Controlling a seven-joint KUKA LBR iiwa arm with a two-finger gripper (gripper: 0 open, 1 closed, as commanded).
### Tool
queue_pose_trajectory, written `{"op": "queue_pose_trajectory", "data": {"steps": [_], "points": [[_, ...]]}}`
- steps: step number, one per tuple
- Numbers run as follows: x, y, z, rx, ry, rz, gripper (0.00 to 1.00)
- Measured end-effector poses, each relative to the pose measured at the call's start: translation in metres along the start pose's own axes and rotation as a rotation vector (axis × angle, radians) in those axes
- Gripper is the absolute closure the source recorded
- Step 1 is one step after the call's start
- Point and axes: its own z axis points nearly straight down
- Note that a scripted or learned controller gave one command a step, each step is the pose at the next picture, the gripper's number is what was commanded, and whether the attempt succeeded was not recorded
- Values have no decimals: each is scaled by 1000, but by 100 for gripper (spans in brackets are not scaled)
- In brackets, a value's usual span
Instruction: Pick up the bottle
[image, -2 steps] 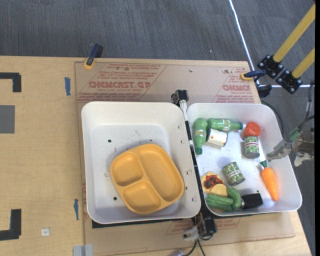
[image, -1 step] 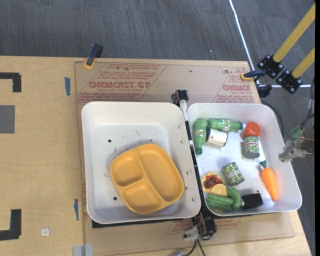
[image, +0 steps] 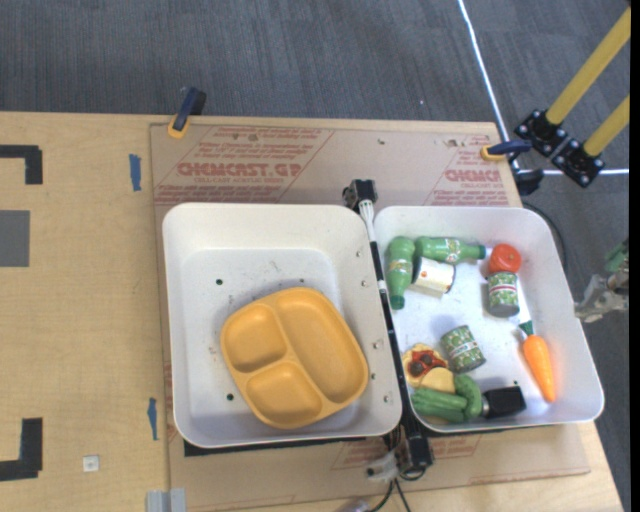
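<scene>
Bottle, green, lies along the right bin's left wall, touching a second green bottle and a white block, with a red-capped jar and carrot farther right. The hand sits blurred beside the bin's right rim; I can't tell its opening.

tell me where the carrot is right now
The carrot lies in the right bin, near its right wall toward the front corner, below the small jar with the red lid and right of the green can.
</scene>
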Motion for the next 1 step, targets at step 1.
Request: {"op": "queue_pose_trajectory", "data": {"steps": [1], "points": [[2, 0, -46, 0, 0, 37, 100]]}}
